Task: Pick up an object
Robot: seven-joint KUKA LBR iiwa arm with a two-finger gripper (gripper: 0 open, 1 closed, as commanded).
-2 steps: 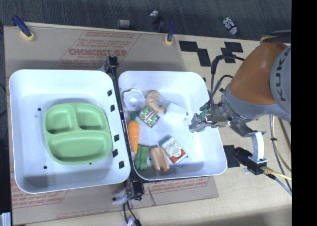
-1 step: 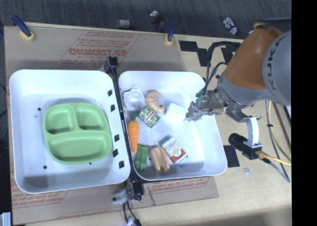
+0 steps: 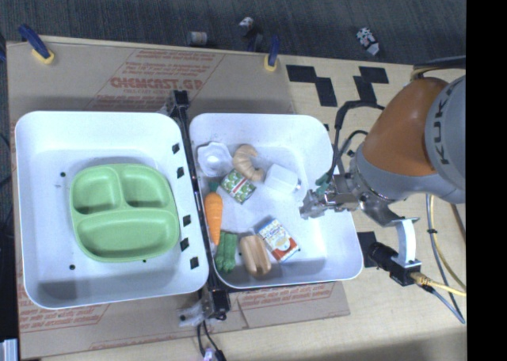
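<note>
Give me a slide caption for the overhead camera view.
Gripper above the right bin of toy food; green tray in the left bin.

Even, soft overhead light; white bins point(image 3: 103, 126) glare slightly, shadows faint, whole frame a touch grainy and soft.

The arm point(image 3: 412, 142) reaches in from the right, its end effector point(image 3: 310, 205) pointing left.

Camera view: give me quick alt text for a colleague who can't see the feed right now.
The gripper hangs over the right side of the right bin, near a carrot, a hot dog and small food cartons. The left bin holds a green divided plate.
</note>
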